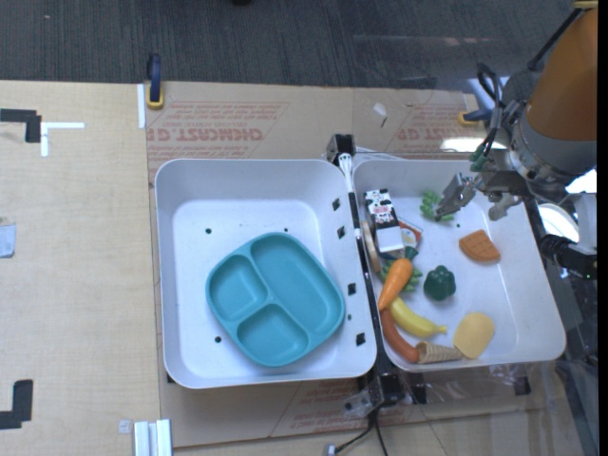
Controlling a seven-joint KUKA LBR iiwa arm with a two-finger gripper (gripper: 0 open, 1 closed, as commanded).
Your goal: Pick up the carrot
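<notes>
While the two-finger gripper point(472, 191) hangs open and empty at upper right, your orange tapered carrot point(395, 281) lies lower left, slanting bottom-left to top-right.

Single arm entering from the right edge of the camera view, its orange band at the upper right corner above a grey wrist section. The wrist angles down and to the left. The gripper point(459, 193) extends leftward from the wrist, with thin metal fingers point(449, 200) slanting downward; they appear slightly parted, though the resolution leaves this uncertain. Nothing is visibly clamped between them.
</notes>
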